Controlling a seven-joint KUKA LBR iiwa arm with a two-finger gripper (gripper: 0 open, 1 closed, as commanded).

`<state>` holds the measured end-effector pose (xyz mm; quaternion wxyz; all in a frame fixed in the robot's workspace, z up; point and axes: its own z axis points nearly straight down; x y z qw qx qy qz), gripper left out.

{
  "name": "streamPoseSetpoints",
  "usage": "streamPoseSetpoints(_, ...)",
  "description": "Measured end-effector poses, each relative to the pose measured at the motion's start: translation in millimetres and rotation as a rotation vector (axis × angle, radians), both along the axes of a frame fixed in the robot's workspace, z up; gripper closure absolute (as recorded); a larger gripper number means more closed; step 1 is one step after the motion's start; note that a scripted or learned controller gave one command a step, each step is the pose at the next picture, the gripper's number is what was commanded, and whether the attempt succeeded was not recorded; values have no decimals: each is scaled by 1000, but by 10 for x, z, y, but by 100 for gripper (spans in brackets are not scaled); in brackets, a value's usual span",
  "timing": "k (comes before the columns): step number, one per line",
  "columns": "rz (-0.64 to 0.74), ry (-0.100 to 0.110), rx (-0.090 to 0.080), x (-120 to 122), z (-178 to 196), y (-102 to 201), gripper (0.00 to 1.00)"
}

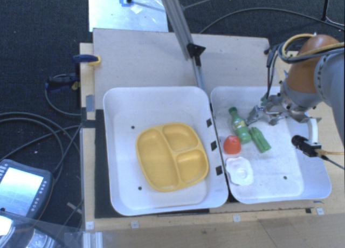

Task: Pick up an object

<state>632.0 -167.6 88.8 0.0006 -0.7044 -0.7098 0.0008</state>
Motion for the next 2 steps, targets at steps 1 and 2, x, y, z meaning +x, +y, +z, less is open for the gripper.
streamPoseSetpoints(1,1,-6,-1,19,138,-4,100)
streamPoseSetpoints(2,-5,-9,-2,25,620,-83,100)
